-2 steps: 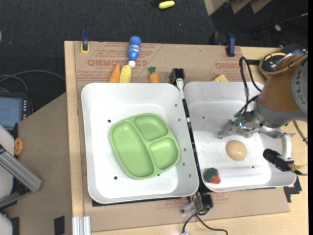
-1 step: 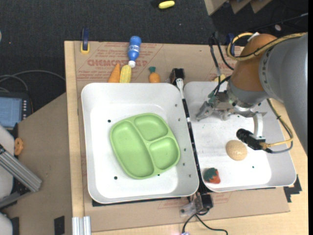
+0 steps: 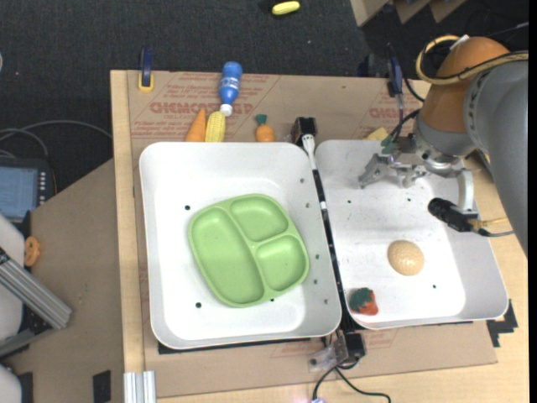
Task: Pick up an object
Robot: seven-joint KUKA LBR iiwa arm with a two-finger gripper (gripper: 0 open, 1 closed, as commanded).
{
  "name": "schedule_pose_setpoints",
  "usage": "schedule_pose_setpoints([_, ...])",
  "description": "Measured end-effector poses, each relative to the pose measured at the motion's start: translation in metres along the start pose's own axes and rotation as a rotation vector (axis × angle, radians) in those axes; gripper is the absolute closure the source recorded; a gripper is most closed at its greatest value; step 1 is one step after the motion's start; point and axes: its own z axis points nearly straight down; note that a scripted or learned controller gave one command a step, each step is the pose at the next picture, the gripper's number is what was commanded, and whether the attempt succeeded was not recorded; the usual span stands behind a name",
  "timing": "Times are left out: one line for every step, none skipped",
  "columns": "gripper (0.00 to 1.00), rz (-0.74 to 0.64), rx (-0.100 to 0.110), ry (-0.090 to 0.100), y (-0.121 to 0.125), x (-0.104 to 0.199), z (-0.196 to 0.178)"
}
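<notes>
In the right bin, a tan rounded object like a bread roll lies near the middle. A small red and green toy sits at the bin's front left corner. My gripper hangs over the far part of this bin, well behind the roll, with its grey fingers spread open and nothing between them. The grey arm with its orange band comes in from the right.
The left bin holds a green divided plate. Behind the bins on the bench lie a blue and white bottle, a corn cob, two small carrots and a black item. A yellow object lies on the floor.
</notes>
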Motion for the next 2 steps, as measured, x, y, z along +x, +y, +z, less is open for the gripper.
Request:
schedule_pose_setpoints([0.0, 0.004, 0.009, 0.004, -0.041, -0.06, 0.0])
schedule_pose_setpoints([0.0, -0.013, -0.001, 0.007, 0.015, 0.057, 0.0])
